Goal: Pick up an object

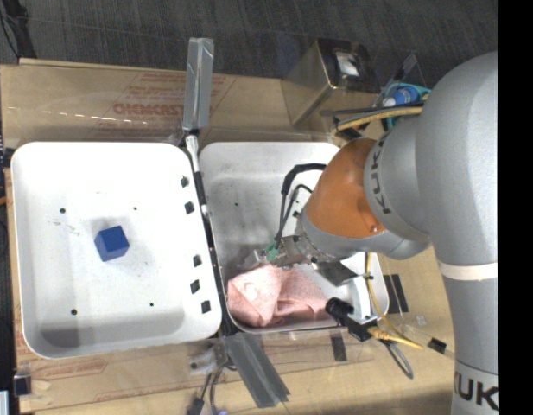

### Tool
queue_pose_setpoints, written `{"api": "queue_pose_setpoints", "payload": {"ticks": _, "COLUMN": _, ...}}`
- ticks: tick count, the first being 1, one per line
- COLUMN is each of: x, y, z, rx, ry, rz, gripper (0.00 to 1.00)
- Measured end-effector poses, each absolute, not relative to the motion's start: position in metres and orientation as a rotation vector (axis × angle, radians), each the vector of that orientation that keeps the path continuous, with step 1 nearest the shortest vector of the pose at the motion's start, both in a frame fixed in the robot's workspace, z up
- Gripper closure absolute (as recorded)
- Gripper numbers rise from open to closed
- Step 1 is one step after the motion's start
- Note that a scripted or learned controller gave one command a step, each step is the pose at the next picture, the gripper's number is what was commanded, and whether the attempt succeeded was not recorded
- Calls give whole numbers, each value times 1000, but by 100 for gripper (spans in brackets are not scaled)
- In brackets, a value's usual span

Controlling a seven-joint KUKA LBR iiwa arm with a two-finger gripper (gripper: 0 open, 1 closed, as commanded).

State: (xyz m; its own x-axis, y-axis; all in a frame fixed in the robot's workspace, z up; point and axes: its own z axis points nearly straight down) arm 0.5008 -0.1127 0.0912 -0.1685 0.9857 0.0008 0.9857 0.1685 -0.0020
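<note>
While the arm (396, 188) bends over the right bin (240, 180), gripper (288, 253) state indeterminable above pink cloth (270, 294); left bin (41, 188) holds blue cube (111, 242).

Two shallow white bins sit side by side on the bench: one left bin (41, 232) and one right bin (240, 180).

The left bin holds one small blue cube (112, 242).

The right bin holds one crumpled pink cloth (270, 294).

One grey robot arm (447, 171) with one orange band (348, 193) reaches over the right bin.

One flat cardboard sheet (93, 102) lies under the bins.

One grey metal bar (197, 80) stands upright at the far end of the seam between the bins, and four small black clips (197, 262) run along that seam.
</note>
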Motion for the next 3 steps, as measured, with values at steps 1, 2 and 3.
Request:
{"api": "queue_pose_setpoints", "payload": {"ticks": 1, "x": 501, "y": -113, "z": 100, "rx": -2021, "ry": -2400, "rz": 4, "gripper": 100}}
{"api": "queue_pose_setpoints", "payload": {"ticks": 2, "x": 492, "y": -118, "z": 93, "rx": -2083, "ry": -2349, "rz": -1, "gripper": 100}}
{"api": "queue_pose_setpoints", "payload": {"ticks": 3, "x": 562, "y": -75, "z": 192, "rx": -1963, "ry": -2450, "rz": 2, "gripper": 100}}
